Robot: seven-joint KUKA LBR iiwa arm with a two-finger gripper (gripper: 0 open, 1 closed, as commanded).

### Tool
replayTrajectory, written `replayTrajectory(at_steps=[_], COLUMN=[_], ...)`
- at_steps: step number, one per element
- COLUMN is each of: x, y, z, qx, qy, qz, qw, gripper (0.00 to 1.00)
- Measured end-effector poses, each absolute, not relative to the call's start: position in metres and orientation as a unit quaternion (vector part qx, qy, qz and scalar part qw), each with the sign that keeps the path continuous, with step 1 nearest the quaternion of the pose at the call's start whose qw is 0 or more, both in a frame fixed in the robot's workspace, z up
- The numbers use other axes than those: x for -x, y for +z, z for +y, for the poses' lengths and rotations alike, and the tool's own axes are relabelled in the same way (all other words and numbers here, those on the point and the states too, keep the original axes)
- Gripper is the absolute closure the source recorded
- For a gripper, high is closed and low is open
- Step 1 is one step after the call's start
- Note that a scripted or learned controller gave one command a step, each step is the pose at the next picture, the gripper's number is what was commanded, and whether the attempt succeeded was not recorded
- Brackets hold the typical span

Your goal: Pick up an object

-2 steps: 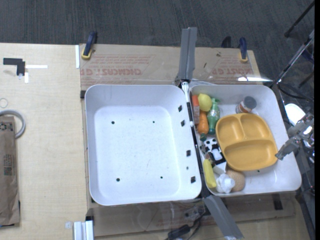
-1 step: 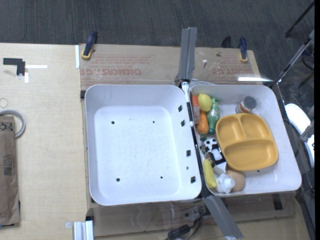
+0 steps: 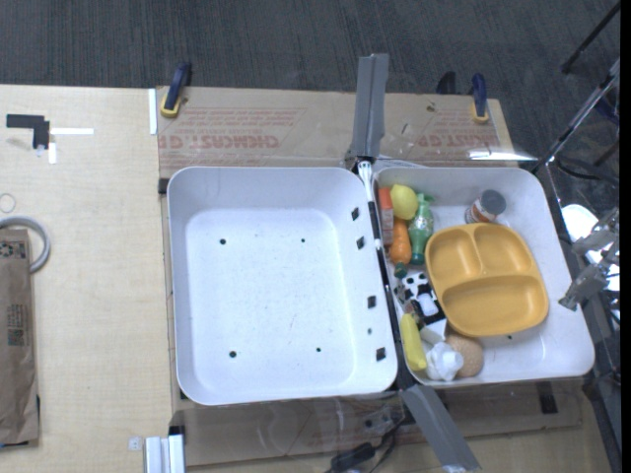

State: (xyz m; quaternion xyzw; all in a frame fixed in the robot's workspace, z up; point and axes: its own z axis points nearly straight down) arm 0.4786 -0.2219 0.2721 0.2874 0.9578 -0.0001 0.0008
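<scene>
Gripper (image 3: 592, 279) sits at the far right, just outside the right bin (image 3: 562, 353), and whether it is apart or together I cannot tell at this size; nothing shows in it. Every candidate lies in that bin: a yellow tray (image 3: 490, 277) fills the middle, a lemon (image 3: 403, 201), a green bottle (image 3: 421, 227) and a carrot (image 3: 399, 244) crowd the left wall, a black-and-white toy (image 3: 418, 294) and a banana (image 3: 411, 339) lie below them, and a brown ball (image 3: 467, 356) touches white paper (image 3: 444, 363) near the front. The left bin (image 3: 197, 294) holds no objects. As I judge it, the ball or lemon suits best: rounded, standing free on top. Come straight down, centre on the item, and keep clear of the tray's rim and the wall.
</scene>
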Motion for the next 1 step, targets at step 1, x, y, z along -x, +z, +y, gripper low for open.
replayTrajectory(at_steps=[1], x=[-0.4780], y=[0.1345], z=[-0.1894], qx=[-0.352], qy=[0.0001], qz=[0.936], qw=[0.000], gripper=[0.00])
